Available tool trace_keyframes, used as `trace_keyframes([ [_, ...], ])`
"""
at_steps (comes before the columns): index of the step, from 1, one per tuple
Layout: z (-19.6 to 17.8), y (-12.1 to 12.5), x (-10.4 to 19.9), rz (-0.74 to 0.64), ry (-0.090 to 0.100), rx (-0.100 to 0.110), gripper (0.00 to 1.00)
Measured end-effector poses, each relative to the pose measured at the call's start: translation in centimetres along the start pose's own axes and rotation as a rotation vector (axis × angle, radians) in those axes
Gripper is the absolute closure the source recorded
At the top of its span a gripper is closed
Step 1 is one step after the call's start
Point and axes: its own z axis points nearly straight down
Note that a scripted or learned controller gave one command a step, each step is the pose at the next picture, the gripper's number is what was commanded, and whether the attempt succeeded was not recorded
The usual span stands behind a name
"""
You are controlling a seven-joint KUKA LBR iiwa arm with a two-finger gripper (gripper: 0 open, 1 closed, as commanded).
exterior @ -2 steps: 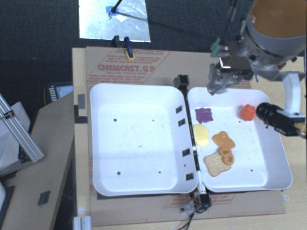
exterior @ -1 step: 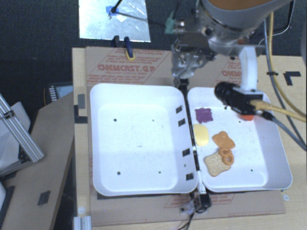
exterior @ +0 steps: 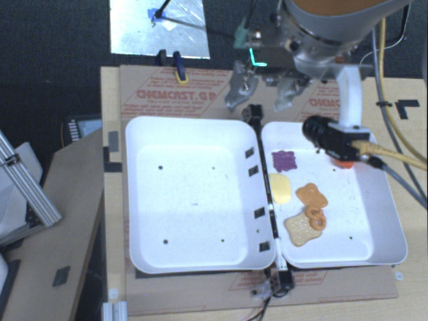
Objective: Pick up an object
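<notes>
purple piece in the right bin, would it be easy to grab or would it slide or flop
The purple piece looks flat and thin against the right bin floor, so fingers may struggle to get under it. It probably weighs little and could slide on the smooth white surface. Lying flat, it seems unlikely to roll.

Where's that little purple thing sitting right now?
The purple piece lies in the right-hand bin, near its left wall and towards the far end, just above the pale yellow piece.
</notes>
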Motion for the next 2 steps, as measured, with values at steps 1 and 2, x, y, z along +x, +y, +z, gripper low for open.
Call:
trace_keyframes([
  [1, 13.7, 7.7, 5.6, -0.003, -0.005, 0.011, 0.00],
  [2, 11.6, 7.6, 5.4, -0.004, 0.001, -0.001, 1.00],
])
